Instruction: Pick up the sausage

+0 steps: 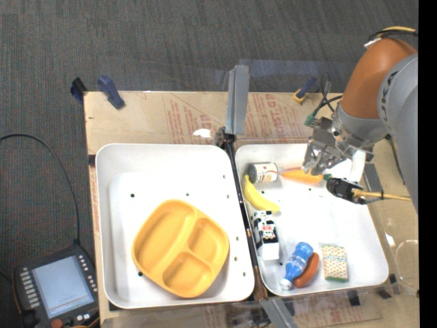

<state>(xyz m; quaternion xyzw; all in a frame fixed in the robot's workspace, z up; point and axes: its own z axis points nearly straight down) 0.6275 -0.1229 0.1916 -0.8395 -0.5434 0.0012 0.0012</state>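
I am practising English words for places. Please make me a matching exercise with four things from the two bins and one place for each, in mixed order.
Things:
1. sausage
2. banana
3. yellow divided plate
4. carrot

Places:
a. under the gripper
b. alone in the left bin
c. touching the blue bottle, near the right bin's front edge
d. just below the can, by the right bin's left wall

Pairs: 1-c, 2-d, 3-b, 4-a
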